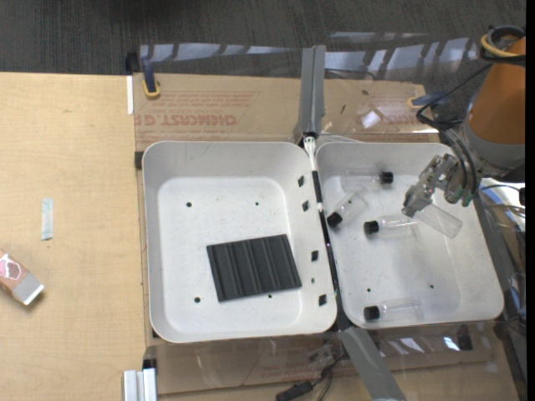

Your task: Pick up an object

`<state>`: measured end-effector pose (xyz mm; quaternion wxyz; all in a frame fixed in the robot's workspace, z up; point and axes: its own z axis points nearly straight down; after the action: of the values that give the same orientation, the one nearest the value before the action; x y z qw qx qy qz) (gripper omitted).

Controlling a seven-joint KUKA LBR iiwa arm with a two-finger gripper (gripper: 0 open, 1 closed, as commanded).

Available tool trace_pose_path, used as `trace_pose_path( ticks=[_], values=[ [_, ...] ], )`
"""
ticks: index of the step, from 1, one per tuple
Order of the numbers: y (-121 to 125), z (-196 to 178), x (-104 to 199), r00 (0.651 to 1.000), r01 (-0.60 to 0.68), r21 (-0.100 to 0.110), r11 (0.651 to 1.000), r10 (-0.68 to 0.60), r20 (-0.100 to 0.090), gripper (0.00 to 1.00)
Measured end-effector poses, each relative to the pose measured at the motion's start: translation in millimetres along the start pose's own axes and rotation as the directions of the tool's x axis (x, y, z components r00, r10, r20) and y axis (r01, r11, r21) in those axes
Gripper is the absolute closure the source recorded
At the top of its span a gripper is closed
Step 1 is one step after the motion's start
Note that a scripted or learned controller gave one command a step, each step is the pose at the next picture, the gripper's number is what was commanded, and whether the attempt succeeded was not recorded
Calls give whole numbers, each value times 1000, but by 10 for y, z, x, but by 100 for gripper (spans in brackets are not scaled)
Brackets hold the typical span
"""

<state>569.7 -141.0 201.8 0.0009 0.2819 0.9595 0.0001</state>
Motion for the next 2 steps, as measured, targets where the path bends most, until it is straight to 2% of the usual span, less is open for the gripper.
trace_pose_path(
  ticks=[1, 2],
  values=[
    [-678, -593, 84, 991, -131, 1, 991, 131, 0, 100],
    [-1174, -1015, 323, 974, 227, 0, 974, -227, 2, 100]
  ],
)
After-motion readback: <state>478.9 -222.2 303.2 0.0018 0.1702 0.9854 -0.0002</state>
